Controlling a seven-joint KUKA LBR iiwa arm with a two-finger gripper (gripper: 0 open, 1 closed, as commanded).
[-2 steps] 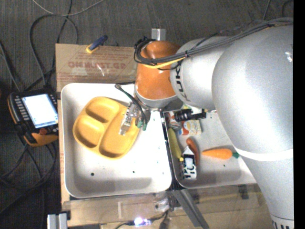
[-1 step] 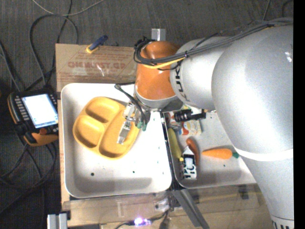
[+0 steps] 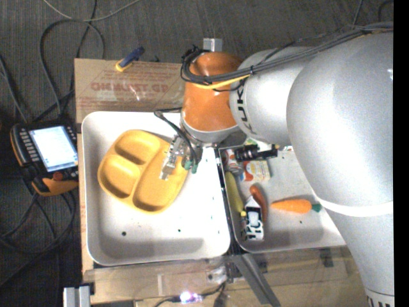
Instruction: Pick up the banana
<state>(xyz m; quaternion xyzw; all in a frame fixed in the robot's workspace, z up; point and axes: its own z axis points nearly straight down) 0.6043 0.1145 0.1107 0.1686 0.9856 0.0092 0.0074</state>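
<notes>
Text first: "KU" in black on grey arm (image 3: 332, 120) shell, just right of orange band (image 3: 208, 101); rest of word curves out of sight. Red print on cardboard sheet (image 3: 108, 91) under far end of left bin (image 3: 160, 235), too blurred to read. Small carton (image 3: 259, 170) at far end of right bin (image 3: 291, 232), red-and-white label, not legible. Black-and-white pack (image 3: 254, 224) at near end of same bin, print too small to read.

Surface/room: bench over grey carpet (image 3: 32, 261), ribbed weave, loose cables (image 3: 64, 24) trailing across. Handheld pendant (image 3: 46, 149) w/ lit screen left of left bin, black/orange casing. Small blue-and-yellow item (image 3: 130, 57) at far-left corner of cardboard.

Materials/shapes: both bins shallow, white, smooth, rounded corners, rims meeting side by side. Yellow plate (image 3: 137, 171), glossy, 3 compartments, rounded outline, lying flat in far-centre of left bin. Gripper (image 3: 177, 157) over right rim of plate, metallic w/ a bit of green. Jaw state: can't tell from this angle.

Banana (image 3: 232, 196) in right bin, long, pale yellow-green, lying along left wall, running near-far. Apart from gripper, w/ the bin walls between. Red elongated thing (image 3: 257, 192) just right of banana. Orange carrot (image 3: 293, 205) further right, tapered tip pointing left, green stub at right end.
</notes>
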